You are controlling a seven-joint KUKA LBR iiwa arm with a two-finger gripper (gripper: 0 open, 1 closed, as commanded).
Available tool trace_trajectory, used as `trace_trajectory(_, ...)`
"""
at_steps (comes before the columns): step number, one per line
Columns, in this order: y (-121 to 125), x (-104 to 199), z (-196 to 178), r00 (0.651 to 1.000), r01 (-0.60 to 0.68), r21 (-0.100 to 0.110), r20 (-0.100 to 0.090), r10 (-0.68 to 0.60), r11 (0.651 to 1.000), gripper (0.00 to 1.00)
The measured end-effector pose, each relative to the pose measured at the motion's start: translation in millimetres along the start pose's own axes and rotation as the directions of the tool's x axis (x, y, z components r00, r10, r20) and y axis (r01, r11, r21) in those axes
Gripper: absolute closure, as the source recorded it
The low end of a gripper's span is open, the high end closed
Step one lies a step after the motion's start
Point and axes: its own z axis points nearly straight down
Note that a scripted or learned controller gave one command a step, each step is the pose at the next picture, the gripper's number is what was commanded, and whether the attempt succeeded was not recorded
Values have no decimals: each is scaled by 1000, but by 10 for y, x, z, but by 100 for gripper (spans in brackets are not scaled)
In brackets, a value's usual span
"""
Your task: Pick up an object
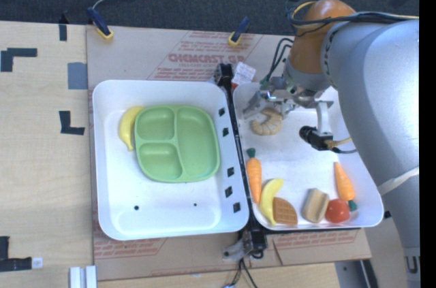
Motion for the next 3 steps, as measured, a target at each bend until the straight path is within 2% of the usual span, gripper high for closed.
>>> trace_trajectory(3, 1, -8, -1, 1000, 1, 1, -1, -1, 1000, 0)
